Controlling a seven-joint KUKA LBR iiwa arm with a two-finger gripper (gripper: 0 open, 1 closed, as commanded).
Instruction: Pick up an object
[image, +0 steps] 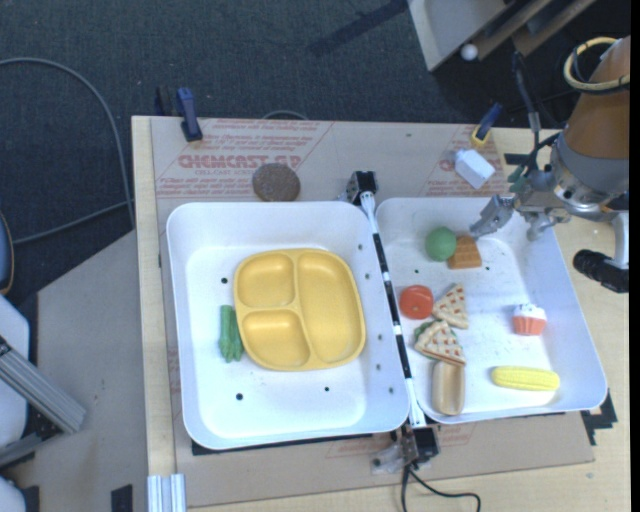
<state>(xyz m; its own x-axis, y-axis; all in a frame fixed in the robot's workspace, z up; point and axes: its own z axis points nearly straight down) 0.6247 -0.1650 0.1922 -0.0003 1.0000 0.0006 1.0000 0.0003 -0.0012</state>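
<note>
Gripper (512, 214) apparently open and empty, above right bin (565, 300), near green ball (440, 243)

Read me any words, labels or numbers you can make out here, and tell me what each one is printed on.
"CHEMCAST GP", roughly: large red print on the brown board above the left bin; letters blurred, so uncertain.
Smaller red lines above and below it: too small to read.
Red print on the board by the right bin: too blurred to read.

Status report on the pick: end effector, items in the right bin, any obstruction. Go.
End effector above right bin's far edge, nothing between its fingers. Nearest items: green ball and orange-brown piece, touching. Nothing blocking from above.
</note>
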